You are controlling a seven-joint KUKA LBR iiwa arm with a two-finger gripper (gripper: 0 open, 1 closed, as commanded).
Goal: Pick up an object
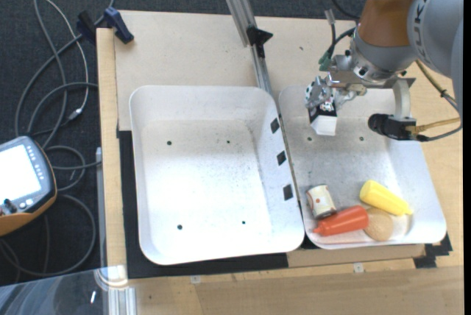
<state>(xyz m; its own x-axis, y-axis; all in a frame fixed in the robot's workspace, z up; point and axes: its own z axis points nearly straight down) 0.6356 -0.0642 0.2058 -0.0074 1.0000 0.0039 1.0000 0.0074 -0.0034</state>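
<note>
The gripper (322, 109) is held above the far edge of the right bin (412, 166). Whether anything is held cannot be told. Toys are piled at the near edge: a carrot (342, 221) and corn (384, 197). A reach down there is needed next.

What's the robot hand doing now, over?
Gripper up over right bin, grip unclear. Toys bunched at near edge: carrot, corn. Nothing blocking.

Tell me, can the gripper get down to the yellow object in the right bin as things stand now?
Probably yes. The gripper hangs over the right bin, and the yellow object lies uncovered on top, with only the tan object touching its near side.
</note>
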